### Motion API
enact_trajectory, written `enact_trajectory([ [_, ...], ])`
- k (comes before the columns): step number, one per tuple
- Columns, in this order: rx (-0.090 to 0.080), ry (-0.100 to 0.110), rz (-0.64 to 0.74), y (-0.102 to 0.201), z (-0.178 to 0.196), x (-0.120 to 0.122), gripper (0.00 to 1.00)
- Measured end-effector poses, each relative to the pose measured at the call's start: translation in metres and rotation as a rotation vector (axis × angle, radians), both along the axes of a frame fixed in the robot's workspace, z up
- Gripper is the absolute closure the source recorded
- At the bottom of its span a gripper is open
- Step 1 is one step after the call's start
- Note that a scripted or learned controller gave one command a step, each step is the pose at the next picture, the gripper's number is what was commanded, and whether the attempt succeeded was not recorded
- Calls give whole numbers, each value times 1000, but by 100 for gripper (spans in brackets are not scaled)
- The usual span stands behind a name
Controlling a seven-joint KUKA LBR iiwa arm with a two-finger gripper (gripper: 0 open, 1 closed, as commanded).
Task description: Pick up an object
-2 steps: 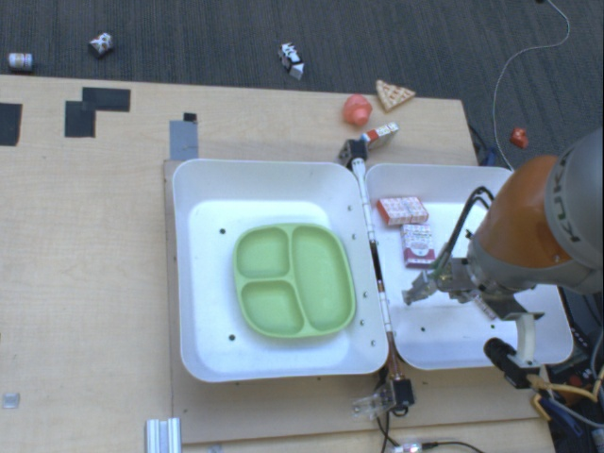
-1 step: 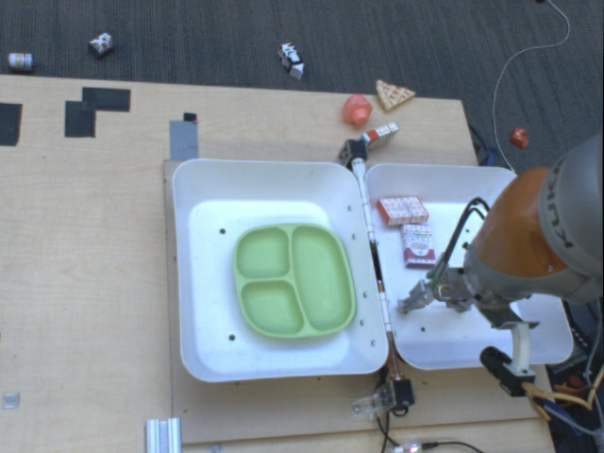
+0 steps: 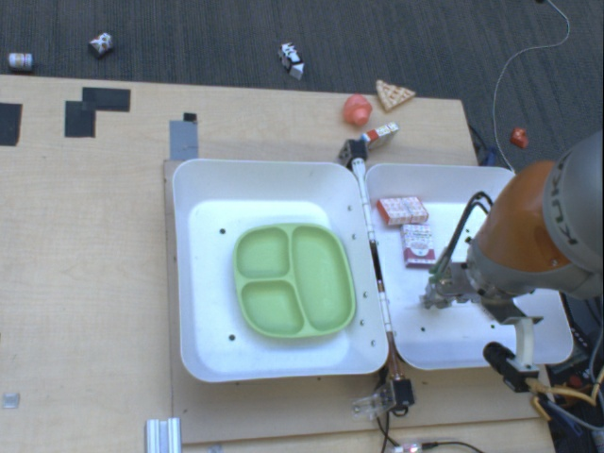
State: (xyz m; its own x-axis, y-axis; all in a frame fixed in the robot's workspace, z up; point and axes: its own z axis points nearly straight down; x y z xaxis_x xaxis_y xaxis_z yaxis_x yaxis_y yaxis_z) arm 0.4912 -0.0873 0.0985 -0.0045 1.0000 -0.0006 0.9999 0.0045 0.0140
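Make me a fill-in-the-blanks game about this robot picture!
1. The pale green divided plastic plate lies in the ____ white bin.
2. That plate has ____ compartments.
3. The two small red-and-white boxes lie in the ____ bin.
4. The arm's band is coloured ____.

Missing words: left; three; right; orange.

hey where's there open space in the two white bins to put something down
Left bin: the green divided plate takes the middle; bare strips run between it and the walls, widest on the left. Right bin: two small red-and-white boxes sit near the top-left; the tool hangs mid-bin. Bare floor lies along the bottom, below the tool.
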Motion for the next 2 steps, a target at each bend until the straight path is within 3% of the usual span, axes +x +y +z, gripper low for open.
enact_trajectory([
  [1,0,0,0,0,0,0,0],
  [2,-2,6,-3,3,-11,-2,0],
])
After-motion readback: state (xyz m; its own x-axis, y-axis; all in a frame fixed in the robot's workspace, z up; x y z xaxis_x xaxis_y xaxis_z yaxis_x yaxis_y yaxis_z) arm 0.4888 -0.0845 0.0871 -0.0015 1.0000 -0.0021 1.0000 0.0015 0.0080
